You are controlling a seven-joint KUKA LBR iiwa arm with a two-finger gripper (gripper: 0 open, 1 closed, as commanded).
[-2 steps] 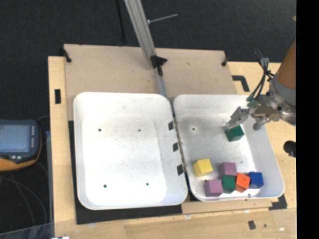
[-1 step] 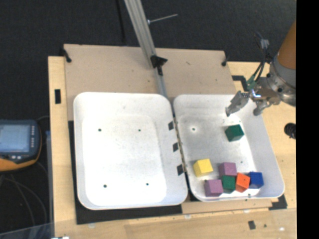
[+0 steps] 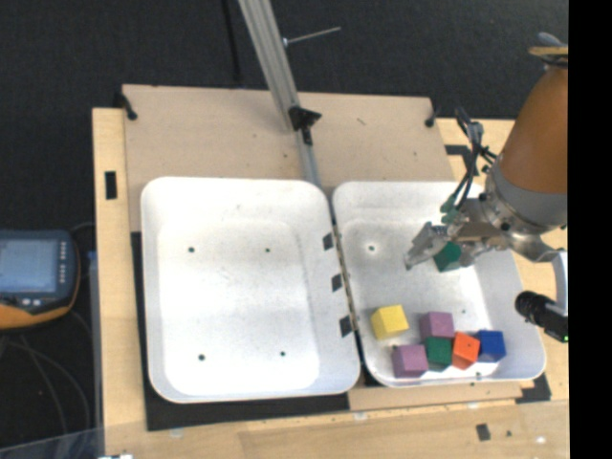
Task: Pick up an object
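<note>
Pincer (image 3: pixel 438 250) gripping a dark green block (image 3: pixel 448 256), hanging above the right bin (image 3: pixel 382 213). Yellow cube (image 3: pixel 389 320), two purple (image 3: pixel 436 325), green (image 3: pixel 439 351), orange (image 3: pixel 466 349) and blue (image 3: pixel 491 343) blocks crowding that bin's near edge. Left bin (image 3: pixel 239 285) offering open room.

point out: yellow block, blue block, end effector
yellow block (image 3: pixel 389 320): camera view, top face.
blue block (image 3: pixel 491 343): camera view, top face.
end effector (image 3: pixel 442 252): camera view, between fingertips, at a green block.
</note>
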